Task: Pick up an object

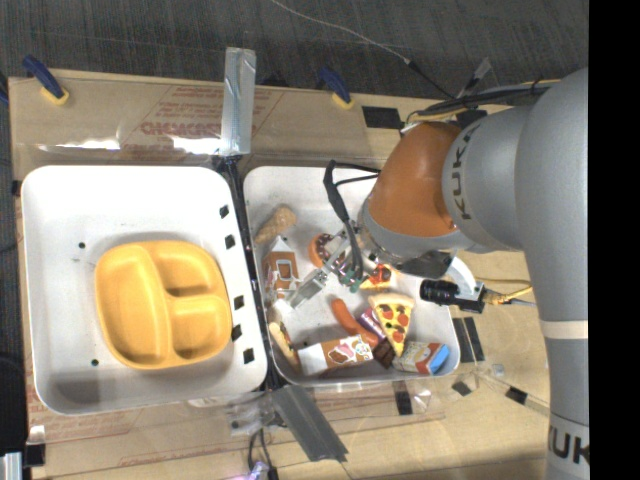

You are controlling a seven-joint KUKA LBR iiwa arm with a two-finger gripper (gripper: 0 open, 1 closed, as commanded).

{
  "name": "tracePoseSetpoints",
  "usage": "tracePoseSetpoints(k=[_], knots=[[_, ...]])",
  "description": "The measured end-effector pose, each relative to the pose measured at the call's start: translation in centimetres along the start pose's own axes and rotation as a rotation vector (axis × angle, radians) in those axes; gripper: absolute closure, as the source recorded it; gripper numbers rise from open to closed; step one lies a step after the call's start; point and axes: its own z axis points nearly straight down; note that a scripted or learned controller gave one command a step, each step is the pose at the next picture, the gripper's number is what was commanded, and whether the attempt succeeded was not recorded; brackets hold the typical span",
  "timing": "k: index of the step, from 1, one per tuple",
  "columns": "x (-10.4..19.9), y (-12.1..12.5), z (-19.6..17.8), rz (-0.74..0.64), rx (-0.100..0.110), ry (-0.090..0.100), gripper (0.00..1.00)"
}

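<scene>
The left bin (45, 268) held a yellow divided tray (160, 300), lying flat near its middle with three compartments, the long one along the tray's nine o'clock side; a dark divider with black clips (237, 268) ran between the two bins, and a strip of grey tape (239, 88) stood at the divider's twelve o'clock end on the cardboard backing.

The right bin (290, 183) held a scatter of toy food; at its ten o'clock corner lay a tan bread roll (277, 220), tilted; just below it, toward six o'clock, sat a small brown-and-white packet (282, 267); at the bin's six o'clock edge lay a chocolate bar wrapper (338, 352), with an orange sausage (346, 314) at its twelve o'clock, close by; a pizza slice (392, 318) lay at the sausage's three o'clock, and a small carton with a blue end (424, 357) rested at the bin's five o'clock corner.

The gripper (345, 261) reached down into the middle of the right bin, under the arm's orange band (420, 183); it sat among small coloured pieces at the sausage's twelve o'clock; whether the fingers were parted or closed could not be told, nor whether anything lay between them.
</scene>
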Motion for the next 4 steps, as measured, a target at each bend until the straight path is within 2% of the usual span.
tracePoseSetpoints(k=[1, 2, 3, 4], knots=[[4.9, -5.0, 1.4, 0.134, 0.023, 0.016, 0.00], [-0.5, -1.7, 1.6, 0.007, 0.022, 0.018, 0.00], [-4.6, 4.5, 1.8, -0.131, 0.021, 0.020, 0.00], [-4.7, 4.7, 0.7, -0.137, 0.020, 0.017, 1.00]])
